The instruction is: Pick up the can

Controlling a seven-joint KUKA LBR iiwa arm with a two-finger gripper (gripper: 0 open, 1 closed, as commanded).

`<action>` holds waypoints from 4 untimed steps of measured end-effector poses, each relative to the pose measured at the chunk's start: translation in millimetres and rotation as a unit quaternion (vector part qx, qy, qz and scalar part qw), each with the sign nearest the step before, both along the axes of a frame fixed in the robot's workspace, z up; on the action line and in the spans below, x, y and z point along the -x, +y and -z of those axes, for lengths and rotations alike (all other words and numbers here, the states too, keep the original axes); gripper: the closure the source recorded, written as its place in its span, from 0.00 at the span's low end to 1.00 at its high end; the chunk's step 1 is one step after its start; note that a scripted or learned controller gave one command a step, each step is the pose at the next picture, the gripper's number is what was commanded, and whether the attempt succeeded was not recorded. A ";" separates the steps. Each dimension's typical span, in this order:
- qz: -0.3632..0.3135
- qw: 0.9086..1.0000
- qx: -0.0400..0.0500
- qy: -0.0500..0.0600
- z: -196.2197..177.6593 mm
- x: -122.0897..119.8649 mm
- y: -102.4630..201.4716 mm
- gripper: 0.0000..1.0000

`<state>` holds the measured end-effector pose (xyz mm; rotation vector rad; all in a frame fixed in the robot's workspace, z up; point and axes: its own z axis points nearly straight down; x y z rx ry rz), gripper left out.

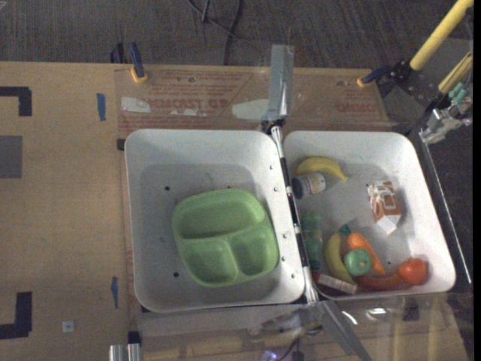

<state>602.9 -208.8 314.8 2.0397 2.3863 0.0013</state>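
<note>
Can relative to gripper.
Small white-labelled cylindrical can (310, 184) lay sideways, well left of and below the grey gripper (442, 123), whose opening could not be told.

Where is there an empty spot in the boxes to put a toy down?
Bare floor lies in the left bin all around the green plate, widest above it. In the right bin, a bare patch sits between the banana, the small carton and the can. Its lower part by the orange toy is crowded.
</note>
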 end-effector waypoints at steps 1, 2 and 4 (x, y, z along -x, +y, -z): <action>-0.007 1.000 0.001 -0.002 -92.4 -65.0 -12.8 1.00; 0.140 0.990 0.000 0.001 -62.0 -64.3 -2.1 1.00; 0.107 0.994 0.000 0.001 -68.5 -64.4 25.1 1.00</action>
